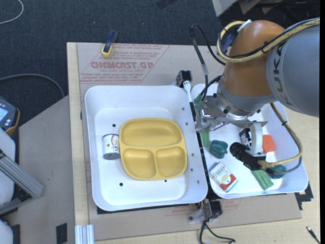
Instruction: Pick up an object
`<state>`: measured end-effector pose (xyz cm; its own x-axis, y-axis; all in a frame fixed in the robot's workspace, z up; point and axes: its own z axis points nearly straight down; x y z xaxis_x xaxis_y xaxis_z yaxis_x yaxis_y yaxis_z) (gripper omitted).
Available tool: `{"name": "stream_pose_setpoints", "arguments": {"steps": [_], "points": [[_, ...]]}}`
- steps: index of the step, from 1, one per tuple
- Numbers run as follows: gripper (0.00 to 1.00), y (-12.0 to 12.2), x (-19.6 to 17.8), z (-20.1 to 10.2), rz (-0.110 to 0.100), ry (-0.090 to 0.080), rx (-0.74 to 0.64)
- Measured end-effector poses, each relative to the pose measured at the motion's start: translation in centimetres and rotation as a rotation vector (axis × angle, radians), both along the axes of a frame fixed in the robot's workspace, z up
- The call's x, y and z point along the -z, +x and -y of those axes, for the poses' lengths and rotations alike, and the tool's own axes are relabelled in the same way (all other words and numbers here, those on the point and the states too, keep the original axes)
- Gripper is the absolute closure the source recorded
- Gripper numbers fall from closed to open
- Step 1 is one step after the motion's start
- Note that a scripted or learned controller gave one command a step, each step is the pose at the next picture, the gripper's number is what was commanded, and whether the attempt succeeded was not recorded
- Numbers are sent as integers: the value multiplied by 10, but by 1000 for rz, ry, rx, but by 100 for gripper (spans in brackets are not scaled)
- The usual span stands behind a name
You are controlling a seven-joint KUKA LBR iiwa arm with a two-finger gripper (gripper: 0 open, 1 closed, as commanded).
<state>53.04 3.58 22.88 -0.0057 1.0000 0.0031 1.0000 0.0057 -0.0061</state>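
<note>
The arm [264,55] comes in from the right and bends down over the right bin [297,174]. The gripper [207,123] hangs low at the left side of that bin, close to the wall between the two bins. The big orange and grey wrist hides most of it, so one cannot tell if the gripper is wide or narrow, or if it holds a thing.

The things to pick up lie in both bins. A green stick [204,137] lies just under the gripper, right by the wall. A teal lump [219,147] sits just beside the stick, on its right. Nearer the front of the bin lies a small box [223,177], white and red, turned a bit. A green block [263,179] lies near the front right, and a dark teal ball [277,171] touches it or sits just beside it. An orange thing [268,144] lies farther back on the right.

In the left bin [96,105] a yellow plate [152,149] with three parts lies flat in the middle. A small can [110,147] lies on its side, touching the plate's left edge.

Both bins sit on a brown bench [122,65] with red words on it. A yellow and blue clip [108,43] is at the bench's back edge.
</note>
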Motion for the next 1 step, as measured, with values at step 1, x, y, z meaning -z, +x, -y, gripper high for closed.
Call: {"name": "stream_pose_setpoints", "arguments": {"steps": [1], "points": [[100, -29, 14, -44, -1, -1, 2]]}}
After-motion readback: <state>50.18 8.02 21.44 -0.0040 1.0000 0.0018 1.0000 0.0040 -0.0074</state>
